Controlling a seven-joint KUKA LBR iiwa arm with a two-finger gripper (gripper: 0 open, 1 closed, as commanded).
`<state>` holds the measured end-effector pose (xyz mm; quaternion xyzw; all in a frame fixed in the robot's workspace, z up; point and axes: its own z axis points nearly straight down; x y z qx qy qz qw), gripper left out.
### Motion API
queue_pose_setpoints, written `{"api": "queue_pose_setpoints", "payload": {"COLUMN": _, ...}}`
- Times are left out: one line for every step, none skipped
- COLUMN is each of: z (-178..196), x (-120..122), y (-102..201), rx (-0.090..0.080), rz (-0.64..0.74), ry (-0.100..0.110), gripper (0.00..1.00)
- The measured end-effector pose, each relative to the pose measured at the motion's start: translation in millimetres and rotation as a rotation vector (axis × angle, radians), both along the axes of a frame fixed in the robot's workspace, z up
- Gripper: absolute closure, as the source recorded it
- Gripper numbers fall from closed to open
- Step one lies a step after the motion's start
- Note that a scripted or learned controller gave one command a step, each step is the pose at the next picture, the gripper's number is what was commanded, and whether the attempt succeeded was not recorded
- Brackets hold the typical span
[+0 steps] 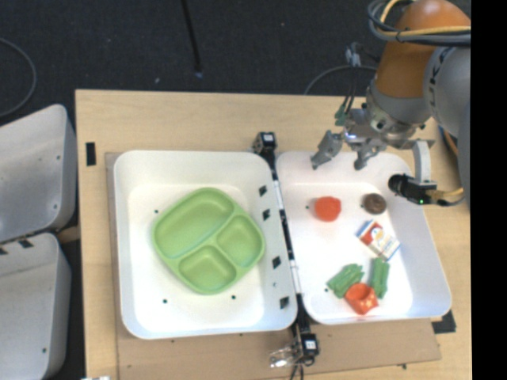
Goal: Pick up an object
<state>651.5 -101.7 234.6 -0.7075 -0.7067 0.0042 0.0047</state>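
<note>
Bench's got 2 white bins; gripper hangs open and empty over the right bin's far edge, red object just below it; a slightly-off drop could nudge it away.

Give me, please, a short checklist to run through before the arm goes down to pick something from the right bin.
1. Gripper open, nothing between its fingers: ok.
2. Gripper above the right bin, at its far edge: ok.
3. Red object lies apart from the rest, easiest target: ok.
4. Gripper directly over that object: not ok, it is offset toward the rim.
5. Green pieces touch the orange piece: not ok for a clean grasp.
</note>
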Motion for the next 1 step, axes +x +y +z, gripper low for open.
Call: {"api": "queue_pose_setpoints", "payload": {"z": 8.8, "x": 2.3, "y": 0.1, "rx": 0.0, "rz": 0.001, "ry": -0.014, "gripper": 0.0}}
